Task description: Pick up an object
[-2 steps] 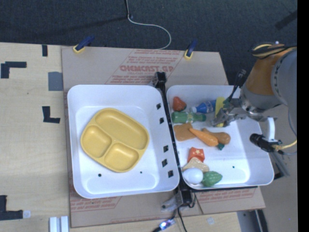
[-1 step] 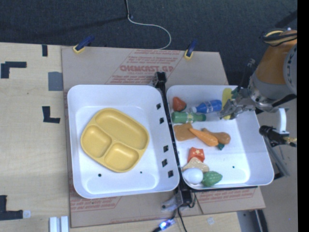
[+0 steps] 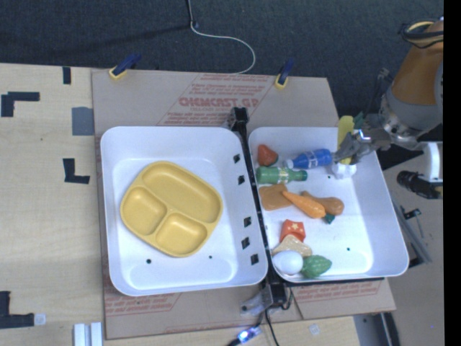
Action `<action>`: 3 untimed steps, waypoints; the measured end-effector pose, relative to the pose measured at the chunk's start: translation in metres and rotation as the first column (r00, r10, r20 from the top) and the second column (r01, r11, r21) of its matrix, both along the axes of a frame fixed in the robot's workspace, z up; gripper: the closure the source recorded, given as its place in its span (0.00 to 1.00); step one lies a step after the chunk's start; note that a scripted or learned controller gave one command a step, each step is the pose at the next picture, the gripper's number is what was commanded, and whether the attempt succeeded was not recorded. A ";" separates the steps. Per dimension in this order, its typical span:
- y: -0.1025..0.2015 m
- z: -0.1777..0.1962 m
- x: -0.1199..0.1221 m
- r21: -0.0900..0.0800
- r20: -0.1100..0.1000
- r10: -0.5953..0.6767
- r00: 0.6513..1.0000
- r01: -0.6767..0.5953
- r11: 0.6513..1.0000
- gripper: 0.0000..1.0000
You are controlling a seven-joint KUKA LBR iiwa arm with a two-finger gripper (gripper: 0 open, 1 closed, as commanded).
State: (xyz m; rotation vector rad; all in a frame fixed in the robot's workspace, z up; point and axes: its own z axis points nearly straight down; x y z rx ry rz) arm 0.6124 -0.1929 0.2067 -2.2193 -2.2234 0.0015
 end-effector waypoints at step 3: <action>0.112 0.031 0.018 0.002 0.000 0.005 1.000 -0.005 1.000 1.00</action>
